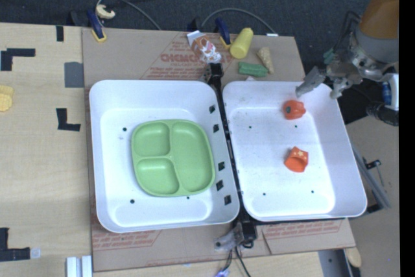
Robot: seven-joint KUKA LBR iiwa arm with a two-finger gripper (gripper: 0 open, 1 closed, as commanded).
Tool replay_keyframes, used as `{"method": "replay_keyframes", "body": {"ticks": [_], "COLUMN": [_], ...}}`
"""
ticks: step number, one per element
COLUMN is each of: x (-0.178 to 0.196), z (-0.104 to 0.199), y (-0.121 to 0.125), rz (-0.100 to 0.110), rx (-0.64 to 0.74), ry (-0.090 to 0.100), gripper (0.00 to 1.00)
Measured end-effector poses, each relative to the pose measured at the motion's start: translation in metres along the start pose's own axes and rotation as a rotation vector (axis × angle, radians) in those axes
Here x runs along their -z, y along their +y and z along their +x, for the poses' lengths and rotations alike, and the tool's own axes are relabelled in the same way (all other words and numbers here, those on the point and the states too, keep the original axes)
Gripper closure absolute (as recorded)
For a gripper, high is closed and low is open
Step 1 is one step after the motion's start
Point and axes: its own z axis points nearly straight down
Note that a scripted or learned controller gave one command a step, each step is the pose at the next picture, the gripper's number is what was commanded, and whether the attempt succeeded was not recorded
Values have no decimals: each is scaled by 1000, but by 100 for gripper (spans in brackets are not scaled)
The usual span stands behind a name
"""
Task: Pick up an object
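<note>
Two small orange-red objects lie in the right bin (324, 204): one (293, 109) near its far side and another (296, 159) near its middle. My gripper (321, 84) hangs over the bin's far right rim, just right of and above the farther orange object, its two fingers spread apart with nothing between them. The left bin (110, 107) holds a green divided plate (172, 157).
Beyond the bins on the cardboard lie a yellow cylinder (241, 43), a green bar (251, 69), a tan piece (265, 60) and a small wrapped item (205, 47). Cables run across the dark floor at the back. The arm's grey and orange body (379, 29) fills the upper right.
</note>
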Motion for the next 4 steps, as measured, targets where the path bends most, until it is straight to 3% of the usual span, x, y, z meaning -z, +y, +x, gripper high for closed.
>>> {"method": "replay_keyframes", "body": {"ticks": [1, 2, 3, 4], "x": [-155, -155, -156, -156], "z": [3, -30, 23, 47], "y": [26, -51, -121, -91], "rz": [-5, -5, -4, -6], "rx": [2, -1, -1, -1], "ry": [-1, -3, -1, -3], "gripper": [0, 0, 0, 0]}}
